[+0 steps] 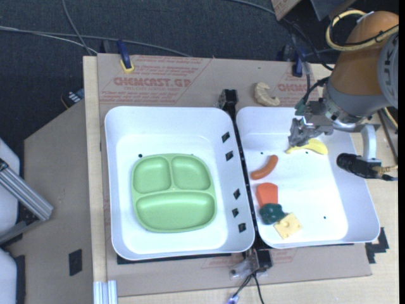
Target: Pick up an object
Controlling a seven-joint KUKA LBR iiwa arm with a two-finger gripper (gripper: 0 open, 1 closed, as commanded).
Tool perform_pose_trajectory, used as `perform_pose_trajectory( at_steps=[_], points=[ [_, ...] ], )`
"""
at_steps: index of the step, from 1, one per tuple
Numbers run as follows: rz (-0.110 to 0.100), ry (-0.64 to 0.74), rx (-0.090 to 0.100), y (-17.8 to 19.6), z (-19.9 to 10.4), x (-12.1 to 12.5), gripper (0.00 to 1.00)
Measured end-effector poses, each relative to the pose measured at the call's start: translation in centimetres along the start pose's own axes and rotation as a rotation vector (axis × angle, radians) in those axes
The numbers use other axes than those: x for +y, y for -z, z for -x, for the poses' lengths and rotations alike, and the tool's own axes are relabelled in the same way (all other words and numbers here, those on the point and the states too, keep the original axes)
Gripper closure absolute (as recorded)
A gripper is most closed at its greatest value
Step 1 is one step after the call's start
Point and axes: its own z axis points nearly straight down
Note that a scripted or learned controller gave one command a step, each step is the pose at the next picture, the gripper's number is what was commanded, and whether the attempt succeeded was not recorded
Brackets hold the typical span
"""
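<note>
The right bin [342, 189] holds a yellow banana [311, 147] near its back, an orange sausage [264, 167], a red-orange block [267, 192], a dark green piece [272, 213] and a yellow cheese wedge [288, 226]. My gripper [300, 138] hangs low over the back of the right bin, right at the banana's left end. Its fingertips point down at the banana and seem to touch it. Whether the banana sits between the fingers is not visible from this angle.
The left bin [120, 138] holds a green divided plate [173, 192]. A beige toy piece [266, 94] lies on the bench behind the right bin. Black clips line the divider [235, 170] between the bins. The arm [364, 68] reaches in from the right.
</note>
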Motion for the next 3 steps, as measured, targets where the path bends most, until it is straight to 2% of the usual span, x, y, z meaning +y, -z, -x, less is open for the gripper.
perform_pose_trajectory(
  at_steps=[1,2,3],
  points=[
    [0.004,0.001,0.000,1.4,-5.8,0.2,1.00],
    [0.004,0.001,-0.001,2.1,-11.5,1.6,1.00],
    [0.003,0.000,0.000,2.5,-16.7,0.9,1.00]
  ],
)
